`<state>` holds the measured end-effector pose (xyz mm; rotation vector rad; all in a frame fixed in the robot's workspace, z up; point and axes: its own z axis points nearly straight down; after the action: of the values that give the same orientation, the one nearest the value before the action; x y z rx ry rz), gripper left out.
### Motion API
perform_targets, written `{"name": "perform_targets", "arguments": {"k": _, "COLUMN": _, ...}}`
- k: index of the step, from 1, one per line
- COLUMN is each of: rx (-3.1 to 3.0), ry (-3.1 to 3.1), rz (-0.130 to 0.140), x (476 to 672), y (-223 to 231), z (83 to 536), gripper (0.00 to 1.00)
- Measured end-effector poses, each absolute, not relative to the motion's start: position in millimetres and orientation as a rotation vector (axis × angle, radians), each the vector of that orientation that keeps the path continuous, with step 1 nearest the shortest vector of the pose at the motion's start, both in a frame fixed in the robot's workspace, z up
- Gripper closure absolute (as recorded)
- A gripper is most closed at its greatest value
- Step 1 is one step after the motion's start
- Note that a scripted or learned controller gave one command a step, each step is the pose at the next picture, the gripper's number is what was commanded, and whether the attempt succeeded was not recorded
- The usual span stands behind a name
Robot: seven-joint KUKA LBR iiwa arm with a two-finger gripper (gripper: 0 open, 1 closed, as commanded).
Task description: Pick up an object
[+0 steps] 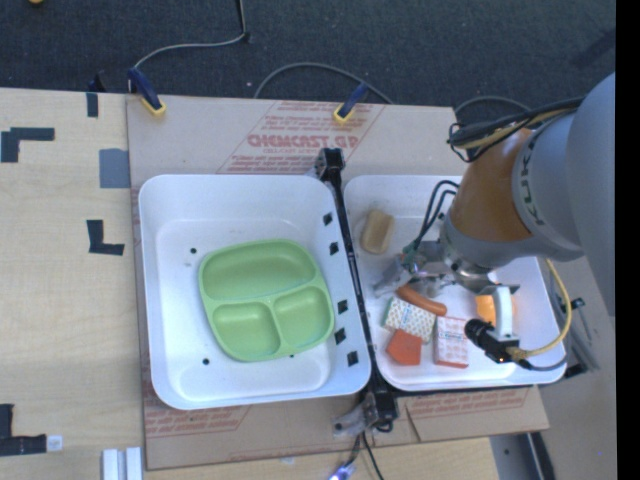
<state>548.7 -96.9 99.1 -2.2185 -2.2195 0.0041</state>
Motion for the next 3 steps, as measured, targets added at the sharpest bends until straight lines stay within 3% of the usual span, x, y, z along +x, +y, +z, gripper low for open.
{"name": "perform_targets", "arguments": {"k": 1, "rx": -2.220, "ry": -2.222, "rz": 0.000, "x": 549.6, "y": -101, "z": 86, "gripper": 0.00}}
{"name": "perform_targets", "arguments": {"k": 2, "rx": -2.224, "ry": -2.228, "rz": -0.005, "x": 537.1, "y": -100, "z": 87, "gripper": 0.00}}
{"name": "perform_targets", "arguments": {"k": 3, "rx": -2.222, "ry": -2.225, "rz": -0.002, "x": 573.5, "y": -97, "z": 86, "gripper": 0.00}}
